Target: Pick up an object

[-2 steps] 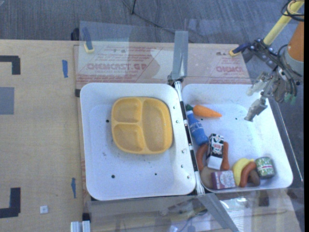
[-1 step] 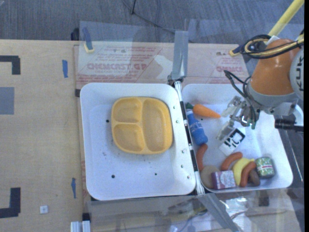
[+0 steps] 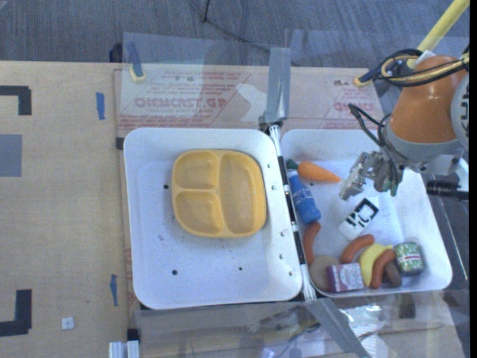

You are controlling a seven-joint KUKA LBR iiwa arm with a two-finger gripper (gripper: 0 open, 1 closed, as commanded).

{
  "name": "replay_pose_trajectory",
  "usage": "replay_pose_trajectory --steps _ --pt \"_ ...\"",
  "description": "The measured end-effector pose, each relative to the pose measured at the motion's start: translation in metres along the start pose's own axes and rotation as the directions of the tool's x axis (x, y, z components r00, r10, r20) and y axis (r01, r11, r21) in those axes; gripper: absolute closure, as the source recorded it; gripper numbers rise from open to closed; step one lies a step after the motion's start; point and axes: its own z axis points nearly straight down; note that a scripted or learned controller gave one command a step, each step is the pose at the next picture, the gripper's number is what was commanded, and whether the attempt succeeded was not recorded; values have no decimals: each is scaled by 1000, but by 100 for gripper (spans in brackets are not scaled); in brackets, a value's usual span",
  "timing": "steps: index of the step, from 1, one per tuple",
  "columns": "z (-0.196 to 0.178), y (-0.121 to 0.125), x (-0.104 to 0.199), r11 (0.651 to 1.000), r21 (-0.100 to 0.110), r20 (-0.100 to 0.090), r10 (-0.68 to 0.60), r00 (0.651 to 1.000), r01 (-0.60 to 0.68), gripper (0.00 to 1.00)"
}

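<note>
Above right bin (image 3: 440, 222), end effector (image 3: 370, 175) hangs near carrot (image 3: 319, 173).

Single fixed camera above bench (image 3: 59, 200), looking down at slant, both white bins (image 3: 141, 222) in frame.

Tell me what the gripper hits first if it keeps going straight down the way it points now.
Probably the small white block with black markings, which lies just below and left of the gripper in the right bin. Depth is unclear from this slanted view, so it might land on bare bin floor beside it.
</note>
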Motion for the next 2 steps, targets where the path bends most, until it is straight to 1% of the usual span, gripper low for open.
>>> replay_pose_trajectory --steps 1,2 --pt "-120 75 47 1000 5 -6 18 1000 -18 100" --pt "-120 74 47 1000 5 -6 19 1000 -19 0"
